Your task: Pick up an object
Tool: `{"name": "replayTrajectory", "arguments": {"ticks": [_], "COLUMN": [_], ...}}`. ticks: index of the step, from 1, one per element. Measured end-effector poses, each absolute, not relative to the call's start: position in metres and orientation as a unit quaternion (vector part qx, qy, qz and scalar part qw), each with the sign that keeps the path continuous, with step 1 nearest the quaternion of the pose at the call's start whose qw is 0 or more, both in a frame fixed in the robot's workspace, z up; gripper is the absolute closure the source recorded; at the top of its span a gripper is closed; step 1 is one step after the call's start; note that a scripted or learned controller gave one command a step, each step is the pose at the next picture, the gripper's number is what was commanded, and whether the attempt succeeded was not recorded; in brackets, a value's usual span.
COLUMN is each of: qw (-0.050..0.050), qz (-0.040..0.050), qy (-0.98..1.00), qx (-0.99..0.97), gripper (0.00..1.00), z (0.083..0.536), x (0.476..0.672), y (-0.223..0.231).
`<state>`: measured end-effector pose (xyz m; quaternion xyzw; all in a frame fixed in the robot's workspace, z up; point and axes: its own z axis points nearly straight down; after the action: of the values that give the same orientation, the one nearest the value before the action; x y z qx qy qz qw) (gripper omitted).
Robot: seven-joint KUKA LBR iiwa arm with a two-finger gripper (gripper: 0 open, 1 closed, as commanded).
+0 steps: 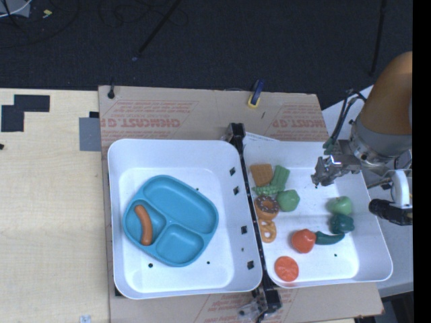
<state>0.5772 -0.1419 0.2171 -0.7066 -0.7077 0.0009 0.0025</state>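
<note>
gripper (325,172) hangs over the right bin (367,264), toward its 1 o'clock corner, above bare white floor; at this slant and blur i cannot tell how wide it stands, and nothing is seen held in it. arm (390,106) enters from 3 o'clock, orange band up top. task reads as barely begun: no object lifted, every piece lying on a bin floor or in the tray. left to do, by my judgement: choose a piece, descend, close, raise. nearest candidates are the green lump (341,205) at the gripper's 5 o'clock and the green piece (289,200) at its 8 o'clock, both near but apart from it. count, right bin: one orange-brown wedge (262,174) at 11 o'clock, one green leafy piece (279,178) touching it, one donut (267,206), one pretzel-like ring (268,231) just below that, one tomato (303,241), one dark green pepper (337,229) touching the tomato's 3 o'clock side, one orange round (286,268) at 7 o'clock. that makes nine pieces, though the cluster at 10 o'clock is crowded and could hide another. left bin (128,268): one blue tray (172,219), three compartments, with one sausage (143,223) in its 9 o'clock compartment.
</note>
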Motion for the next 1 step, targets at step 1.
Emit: {"name": "replayTrajectory", "arguments": {"ticks": [1], "qw": [0.003], "qz": [0.0010], "qy": [-0.708], "qx": [-0.706], "gripper": [1.00], "z": [0.2093], "x": [0.5647], "y": [-0.0893]}}
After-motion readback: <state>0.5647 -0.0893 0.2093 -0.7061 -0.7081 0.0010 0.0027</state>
